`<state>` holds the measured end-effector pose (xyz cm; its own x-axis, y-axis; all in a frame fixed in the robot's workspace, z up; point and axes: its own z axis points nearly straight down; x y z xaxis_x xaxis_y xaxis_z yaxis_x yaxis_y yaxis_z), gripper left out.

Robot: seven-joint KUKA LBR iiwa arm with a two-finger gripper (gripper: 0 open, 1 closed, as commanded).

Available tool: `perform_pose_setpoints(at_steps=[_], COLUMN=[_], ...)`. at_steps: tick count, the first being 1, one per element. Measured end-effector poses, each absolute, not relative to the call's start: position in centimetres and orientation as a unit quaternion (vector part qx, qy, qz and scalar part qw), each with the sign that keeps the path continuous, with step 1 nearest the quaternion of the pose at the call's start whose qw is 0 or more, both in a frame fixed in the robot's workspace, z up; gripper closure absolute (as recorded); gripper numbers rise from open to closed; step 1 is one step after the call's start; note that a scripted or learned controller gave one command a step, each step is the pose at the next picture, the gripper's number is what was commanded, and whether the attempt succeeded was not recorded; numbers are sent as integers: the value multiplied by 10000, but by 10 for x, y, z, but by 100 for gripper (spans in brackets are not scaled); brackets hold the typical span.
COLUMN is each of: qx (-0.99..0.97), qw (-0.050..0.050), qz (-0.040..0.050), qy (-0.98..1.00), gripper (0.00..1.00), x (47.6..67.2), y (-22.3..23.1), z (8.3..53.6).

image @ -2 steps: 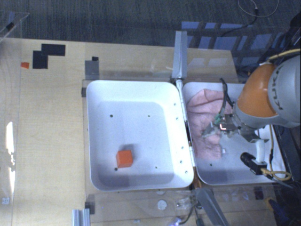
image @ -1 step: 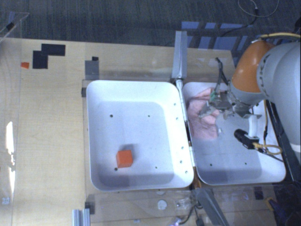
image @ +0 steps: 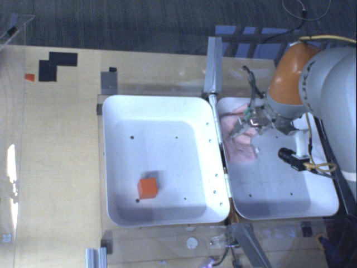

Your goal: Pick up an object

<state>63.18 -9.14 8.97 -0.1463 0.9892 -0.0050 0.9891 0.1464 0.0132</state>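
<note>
My gripper [image: 249, 123] hung low over the far-left part of the right bin [image: 290, 202], above a blurred pinkish object [image: 239, 142] lying against that bin's left wall — whether the gripper was open or closed on anything I could not tell. An orange cube [image: 148, 188] sat in the left bin [image: 162, 113], near side — well apart from me.

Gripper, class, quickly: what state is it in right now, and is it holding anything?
Gripper: over the right bin, above a pale pink object; open or shut cannot be told, and nothing shows in its grasp.
</note>
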Motion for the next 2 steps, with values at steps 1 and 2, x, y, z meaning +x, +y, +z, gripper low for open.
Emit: perform_pose_setpoints(at_steps=[1,2], qx=[6441,6149], qw=[64,-20], qz=[47,-11], qy=[7649,7886], gripper=[0,0], x=[585,670], y=[-86,-88], z=[90,88])
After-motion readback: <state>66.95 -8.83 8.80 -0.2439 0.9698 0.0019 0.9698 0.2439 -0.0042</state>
